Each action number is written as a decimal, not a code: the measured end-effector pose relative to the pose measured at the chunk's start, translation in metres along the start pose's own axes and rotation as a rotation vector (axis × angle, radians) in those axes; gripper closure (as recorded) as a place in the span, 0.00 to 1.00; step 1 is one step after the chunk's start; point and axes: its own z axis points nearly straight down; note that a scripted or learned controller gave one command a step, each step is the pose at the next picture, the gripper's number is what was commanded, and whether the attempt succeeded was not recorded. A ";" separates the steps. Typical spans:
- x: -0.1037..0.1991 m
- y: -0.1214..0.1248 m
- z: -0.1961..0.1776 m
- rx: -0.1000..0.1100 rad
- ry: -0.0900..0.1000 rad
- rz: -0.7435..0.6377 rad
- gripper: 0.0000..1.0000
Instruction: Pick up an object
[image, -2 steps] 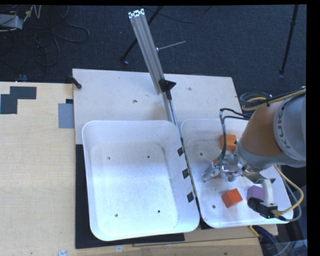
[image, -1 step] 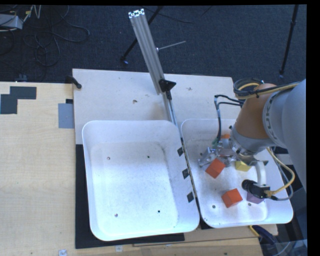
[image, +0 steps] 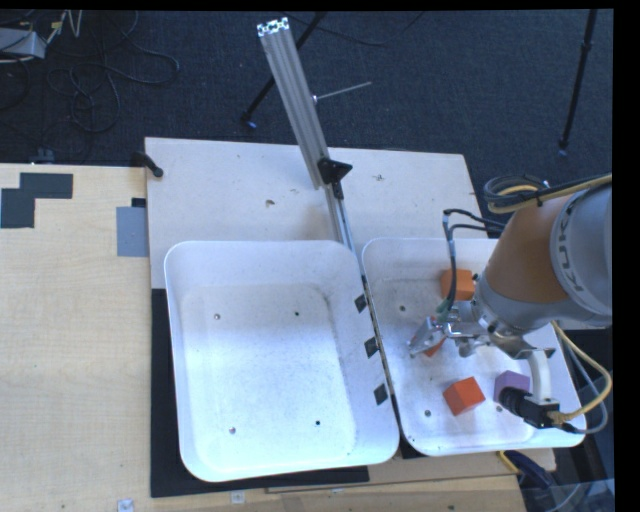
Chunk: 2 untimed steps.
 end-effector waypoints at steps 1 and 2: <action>-0.010 0.061 0.025 -0.005 -0.002 -0.004 0.00; 0.013 0.000 0.023 -0.007 -0.002 0.002 0.00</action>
